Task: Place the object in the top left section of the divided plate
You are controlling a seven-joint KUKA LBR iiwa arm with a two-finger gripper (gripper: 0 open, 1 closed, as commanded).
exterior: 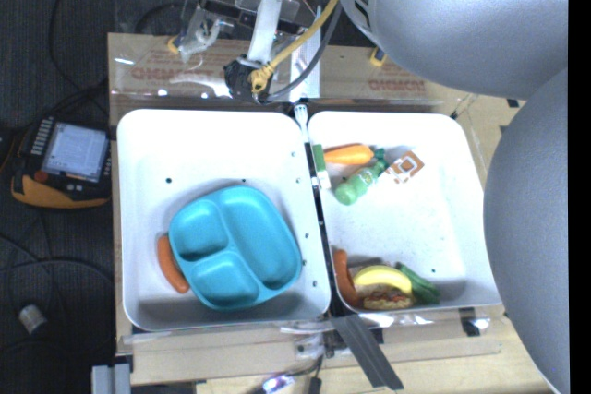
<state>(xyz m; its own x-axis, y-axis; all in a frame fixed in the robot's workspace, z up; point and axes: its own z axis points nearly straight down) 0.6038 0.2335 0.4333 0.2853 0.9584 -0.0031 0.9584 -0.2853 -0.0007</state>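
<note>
A blue divided plate (235,244) lies in the left bin (148,152), towards its front. An orange sausage (171,264) lies against the plate's left rim on the bin floor. All three sections of the plate are bare. My gripper (200,30) hangs beyond the far edge of the left bin, high above the bench and well away from the plate. No object shows at the gripper.
The right bin (452,208) holds a carrot (347,154), a green bottle (356,185) and a small brown-and-white piece (405,166) at the back. At its front lie a banana (379,277), a burger (384,298), a green vegetable (422,285) and a brown sausage (340,275).
</note>
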